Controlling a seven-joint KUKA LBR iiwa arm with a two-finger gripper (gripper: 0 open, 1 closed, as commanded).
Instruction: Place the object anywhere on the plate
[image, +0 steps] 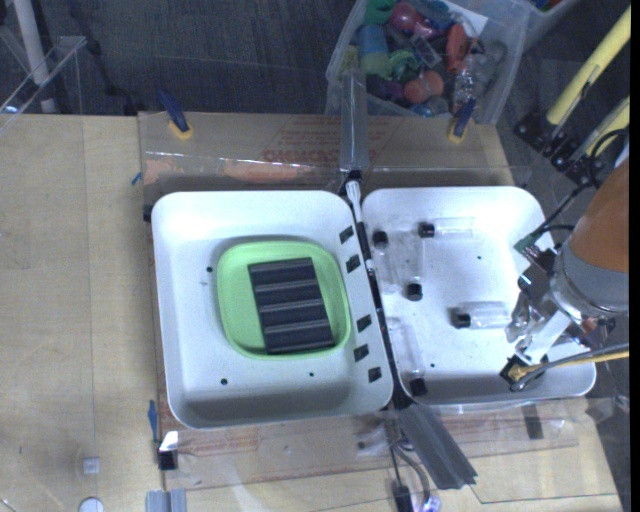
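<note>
Item: dark block (292, 305), ribbed, four raised bars across its top, roughly rectangular. Location: left bin (180, 300), lying flat on the green plate (232, 290), inside the plate's rim and about centred; from how it lies, I judge the placing already done. Handling, as I judge it: stiff, probably moulded plastic or rubber, light to middling in weight, not fragile. The matte top looks unlikely to slip, and the grooves between the bars would give some purchase. Best hold, if I must take it again: across the two long sides near the middle, claw coming straight down, so that the block stays level and does not drag the plate along. Plate: shallow, light, loose in the bin by the look of it, liable to shift if nudged. Claw (528, 345): at the right bin's (470, 200) right edge, well apart from block and plate; I cannot tell whether it is open or closed, and I see nothing in it. Right bin: several small clear pieces (478, 317) with dark ends, kind unclear.
</note>
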